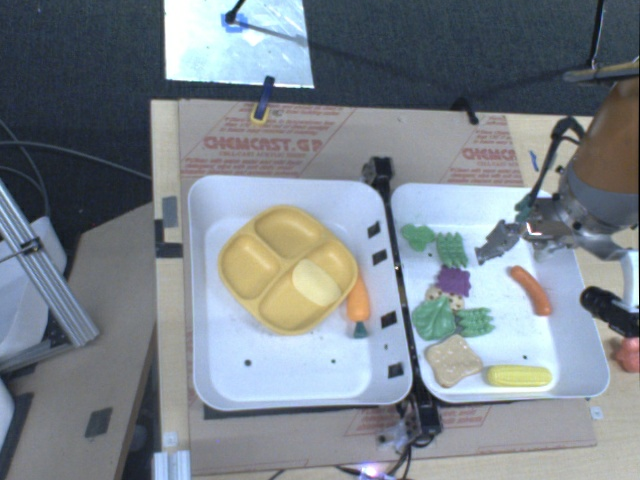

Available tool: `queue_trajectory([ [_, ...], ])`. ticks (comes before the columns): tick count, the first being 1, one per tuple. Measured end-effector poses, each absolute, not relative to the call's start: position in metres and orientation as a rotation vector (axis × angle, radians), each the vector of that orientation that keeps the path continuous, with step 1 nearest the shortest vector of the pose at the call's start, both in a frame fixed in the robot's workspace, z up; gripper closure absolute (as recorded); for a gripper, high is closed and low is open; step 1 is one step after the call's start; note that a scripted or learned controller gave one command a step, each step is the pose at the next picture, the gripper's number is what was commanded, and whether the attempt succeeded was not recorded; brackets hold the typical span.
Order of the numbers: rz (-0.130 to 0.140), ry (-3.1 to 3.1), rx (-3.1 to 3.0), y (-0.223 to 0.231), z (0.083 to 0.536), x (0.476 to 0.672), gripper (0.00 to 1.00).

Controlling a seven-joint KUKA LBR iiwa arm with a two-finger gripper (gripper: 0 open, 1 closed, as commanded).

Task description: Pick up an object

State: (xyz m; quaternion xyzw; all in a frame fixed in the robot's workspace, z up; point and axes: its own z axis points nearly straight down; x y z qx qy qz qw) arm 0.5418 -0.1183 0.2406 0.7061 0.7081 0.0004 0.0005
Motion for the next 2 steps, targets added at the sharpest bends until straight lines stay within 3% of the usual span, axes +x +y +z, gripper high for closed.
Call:
queue_trajectory([
  [1, -0.004, 2.222, 2.22, -0.094, 0.088, 0.49, 0.0],
  [2, 0.008, 2.209, 2.215, -0.097, 0.106, 0.495, 1.0],
])
